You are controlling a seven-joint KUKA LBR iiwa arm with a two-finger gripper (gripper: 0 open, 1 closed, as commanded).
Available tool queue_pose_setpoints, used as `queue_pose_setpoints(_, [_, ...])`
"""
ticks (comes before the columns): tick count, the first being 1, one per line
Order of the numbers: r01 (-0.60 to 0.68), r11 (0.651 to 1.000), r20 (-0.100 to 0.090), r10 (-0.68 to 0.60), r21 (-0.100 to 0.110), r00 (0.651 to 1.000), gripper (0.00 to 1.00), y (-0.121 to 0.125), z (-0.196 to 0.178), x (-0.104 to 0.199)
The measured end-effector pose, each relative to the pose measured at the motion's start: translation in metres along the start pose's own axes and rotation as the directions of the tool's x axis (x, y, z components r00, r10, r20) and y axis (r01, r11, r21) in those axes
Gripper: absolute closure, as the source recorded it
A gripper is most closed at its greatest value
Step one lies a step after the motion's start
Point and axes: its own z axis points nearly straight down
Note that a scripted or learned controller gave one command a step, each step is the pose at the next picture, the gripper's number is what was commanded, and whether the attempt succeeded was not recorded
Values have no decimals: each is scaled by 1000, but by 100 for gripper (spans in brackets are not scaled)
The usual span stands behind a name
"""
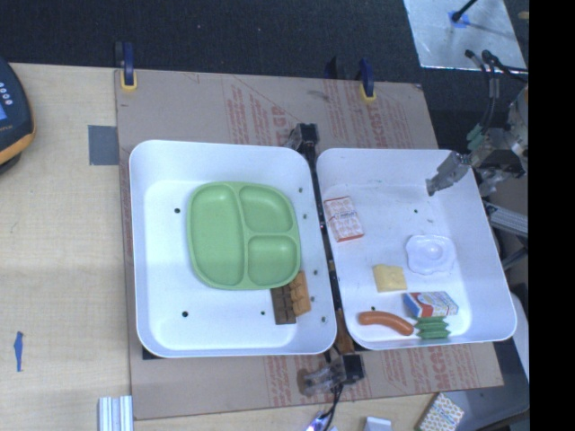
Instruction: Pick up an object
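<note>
Bench (63, 241) of pale wood | cardboard sheet (269, 115) under bins (clamped) | dark floor (225, 16) behind | hand (446, 174) grip unclear

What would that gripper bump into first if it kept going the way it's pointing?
Judging by its slant, the gripper points down and left into the right bin. It would probably meet bare bin floor first, short of the small red-and-white packet. Depth is hard to judge from this view.

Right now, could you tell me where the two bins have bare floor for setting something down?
Left bin: bare strip left of the green plate and along the front edge, up to the brown block. Right bin: bare across the back, between the red-printed packet and the gripper. Its front right corner is crowded.
</note>
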Motion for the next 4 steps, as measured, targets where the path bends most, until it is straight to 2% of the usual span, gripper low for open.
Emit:
queue_pose_setpoints(1, [0, 1000, -3, 0, 11, 1000, 0, -33, 92, 24])
queue_pose_setpoints(2, [3, 1000, -2, -3, 5, 1000, 0, -49, 190, 69])
queue_pose_setpoints(3, [-2, 1000, -1, 2, 4, 1000, 0, -68, 186, 46])
queue_pose_setpoints(4, [3, 1000, -1, -3, -5, 1000, 100, -64, 171, 47])
